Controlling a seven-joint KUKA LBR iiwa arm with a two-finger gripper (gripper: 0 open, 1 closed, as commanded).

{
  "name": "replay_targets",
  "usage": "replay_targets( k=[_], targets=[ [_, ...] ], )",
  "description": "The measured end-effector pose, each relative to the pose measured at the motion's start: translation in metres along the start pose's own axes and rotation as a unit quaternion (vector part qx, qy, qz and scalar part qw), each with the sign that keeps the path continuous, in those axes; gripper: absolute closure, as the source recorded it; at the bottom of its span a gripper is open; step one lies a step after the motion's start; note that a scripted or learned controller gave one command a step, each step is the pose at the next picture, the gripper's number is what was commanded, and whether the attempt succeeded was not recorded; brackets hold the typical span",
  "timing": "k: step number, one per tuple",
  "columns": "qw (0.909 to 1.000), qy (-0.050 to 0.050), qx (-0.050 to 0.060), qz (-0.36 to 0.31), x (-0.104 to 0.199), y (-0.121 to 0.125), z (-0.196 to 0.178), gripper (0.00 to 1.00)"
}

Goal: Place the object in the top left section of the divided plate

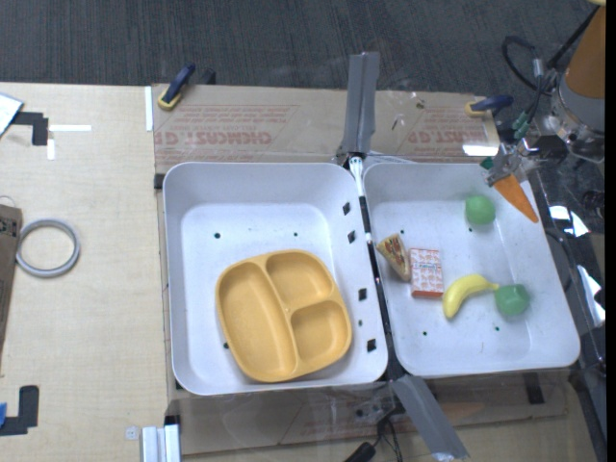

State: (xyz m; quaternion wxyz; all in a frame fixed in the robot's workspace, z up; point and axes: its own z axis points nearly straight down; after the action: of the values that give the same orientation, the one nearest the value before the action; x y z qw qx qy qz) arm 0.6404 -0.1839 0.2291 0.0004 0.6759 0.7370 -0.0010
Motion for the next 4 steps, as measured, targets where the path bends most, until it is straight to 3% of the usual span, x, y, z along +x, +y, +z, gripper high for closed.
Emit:
replay_targets(
  k=[1, 2, 3, 4],
  targets=[
    [0.9968, 0.001, 0.000, -0.080, 0.064, -0.020, 0.121, 1.00],
    [0.9961, 0.001, 0.000, -0.088, 0.178, -0.017, 0.037, 1.00],
    [0.9482, 0.000, -0.001, -0.318, 0.177, 0.016, 0.037, 1.00],
    [0.9655, 0.000, -0.002, -0.260, 0.228, -0.021, 0.035, 1.00]
  ],
)
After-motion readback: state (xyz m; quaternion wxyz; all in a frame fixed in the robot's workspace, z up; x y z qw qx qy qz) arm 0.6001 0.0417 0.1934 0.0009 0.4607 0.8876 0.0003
